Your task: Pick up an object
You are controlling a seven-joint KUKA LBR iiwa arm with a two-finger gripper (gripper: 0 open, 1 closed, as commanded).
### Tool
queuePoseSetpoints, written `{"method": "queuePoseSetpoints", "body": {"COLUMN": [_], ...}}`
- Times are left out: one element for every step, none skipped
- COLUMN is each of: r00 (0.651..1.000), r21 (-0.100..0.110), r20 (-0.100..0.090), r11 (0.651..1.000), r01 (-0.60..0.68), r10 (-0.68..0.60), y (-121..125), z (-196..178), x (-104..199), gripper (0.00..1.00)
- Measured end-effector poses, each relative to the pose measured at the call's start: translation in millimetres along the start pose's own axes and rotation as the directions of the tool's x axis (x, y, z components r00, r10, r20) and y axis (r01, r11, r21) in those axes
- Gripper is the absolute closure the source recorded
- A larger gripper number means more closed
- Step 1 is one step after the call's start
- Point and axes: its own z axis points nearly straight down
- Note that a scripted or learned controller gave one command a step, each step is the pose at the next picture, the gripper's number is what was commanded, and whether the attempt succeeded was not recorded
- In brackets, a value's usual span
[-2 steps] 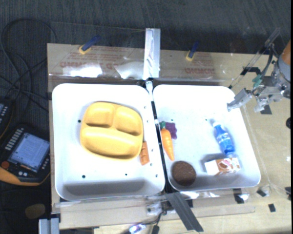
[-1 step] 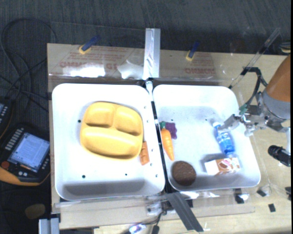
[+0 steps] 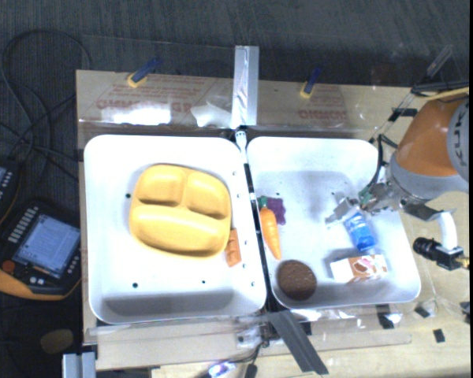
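the two-finger gripper (image 3: 348, 209) is seen low in the right shallow white bin (image 3: 315, 157), its metal fingers (image 3: 337, 213) spread apart with nothing between them. just beside them a small blue-capped plastic bottle (image 3: 360, 232) is lying, and below it a red-and-white carton (image 3: 360, 268). a round brown cookie (image 3: 296, 277), an orange carrot (image 3: 270, 231) and a purple piece (image 3: 275, 208) are placed by the divider. a yellow compartment tray (image 3: 180, 209) is held in the left white bin (image 3: 110, 290).
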Motion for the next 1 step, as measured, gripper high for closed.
{"method": "queuePoseSetpoints", "body": {"r00": [1.0], "r21": [-0.015], "r20": [-0.005], "r11": [1.0], "r01": [0.027], "r10": [-0.027], "y": [-6.1], "z": [20.3], "x": [-11.8], "gripper": [0.0]}}
